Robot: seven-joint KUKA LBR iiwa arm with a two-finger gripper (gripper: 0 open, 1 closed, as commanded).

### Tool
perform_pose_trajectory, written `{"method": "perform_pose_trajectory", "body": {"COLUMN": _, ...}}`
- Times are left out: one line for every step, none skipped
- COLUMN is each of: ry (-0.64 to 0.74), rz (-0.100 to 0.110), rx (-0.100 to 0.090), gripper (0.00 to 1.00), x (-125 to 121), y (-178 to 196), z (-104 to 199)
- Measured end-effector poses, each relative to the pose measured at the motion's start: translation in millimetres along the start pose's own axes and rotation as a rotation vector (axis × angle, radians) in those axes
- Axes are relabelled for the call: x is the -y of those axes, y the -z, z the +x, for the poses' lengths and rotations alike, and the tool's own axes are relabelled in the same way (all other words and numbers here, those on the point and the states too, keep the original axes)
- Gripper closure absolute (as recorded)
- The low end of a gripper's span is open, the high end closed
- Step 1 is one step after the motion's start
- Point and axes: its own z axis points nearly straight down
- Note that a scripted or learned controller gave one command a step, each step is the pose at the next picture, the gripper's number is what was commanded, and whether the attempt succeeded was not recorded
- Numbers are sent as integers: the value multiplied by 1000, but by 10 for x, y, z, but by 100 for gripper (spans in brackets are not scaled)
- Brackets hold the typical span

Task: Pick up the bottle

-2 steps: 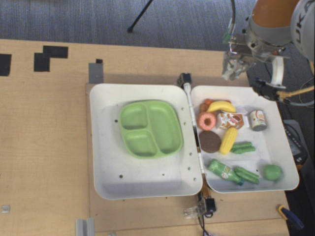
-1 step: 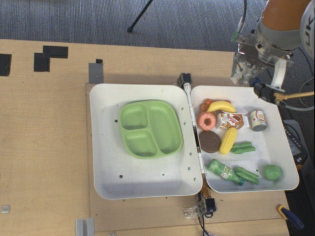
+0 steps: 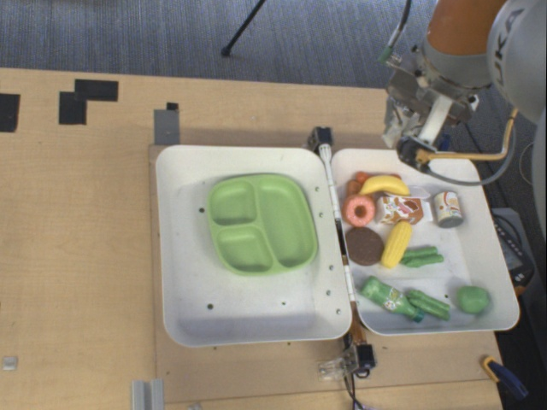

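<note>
Camera view: my claw (image 3: 403,131) hangs above far rim of right bin (image 3: 468,259); cannot tell if apart or together. Green bottle (image 3: 389,298) lies on its side near front-left corner of same bin, just below brown disc (image 3: 365,244), well apart from my claw.

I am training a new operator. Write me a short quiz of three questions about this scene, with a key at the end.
1. True or false: the bottle lies in the same bin as the green plate.
2. Where is the gripper? A) above the far edge of the bin with the food; B) over the green plate; C) down at the bottle.
3. Short answer: does the bottle stand upright or lie on its side?

Key
1. False: it lies in the other bin, among the food.
2. A
3. On its side.
</note>
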Motion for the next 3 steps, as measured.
{"method": "perform_pose_trajectory", "body": {"ry": 37, "rz": -1, "rx": 0, "gripper": 100, "x": 338, "y": -16, "z": -342}}
{"method": "perform_pose_trajectory", "body": {"ry": 229, "rz": -6, "rx": -1, "gripper": 100, "x": 488, "y": 1250, "z": -751}}
{"method": "perform_pose_trajectory", "body": {"ry": -94, "rz": -1, "rx": -1, "gripper": 100, "x": 449, "y": 473, "z": -298}}
